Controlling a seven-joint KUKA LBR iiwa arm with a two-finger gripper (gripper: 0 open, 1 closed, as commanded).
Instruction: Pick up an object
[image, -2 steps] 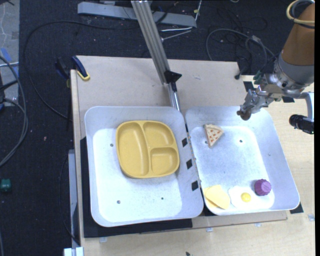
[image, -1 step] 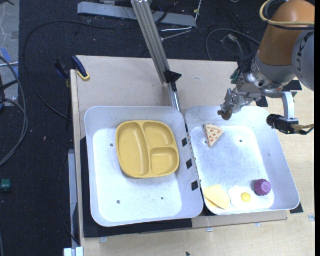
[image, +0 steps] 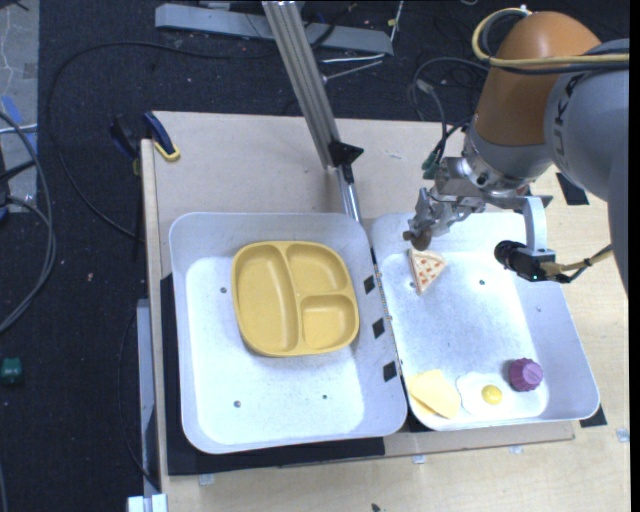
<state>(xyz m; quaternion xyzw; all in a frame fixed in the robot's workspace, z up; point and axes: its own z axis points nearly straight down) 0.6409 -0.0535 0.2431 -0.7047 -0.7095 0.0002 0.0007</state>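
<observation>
In the right bin (image: 560, 330), far-left corner: my gripper (image: 420, 236) hangs just beyond the tip of a pizza slice (image: 427, 270), and whether its tips are apart or together I cannot tell; nothing shows between them. Same bin, near edge, left to right: a yellow cheese wedge (image: 433, 393), a fried egg (image: 486, 393), a purple piece (image: 524, 375), all well apart from my gripper. Left bin (image: 200, 400): one yellow divided plate (image: 295, 298), three compartments, lying flat toward the far side.
</observation>
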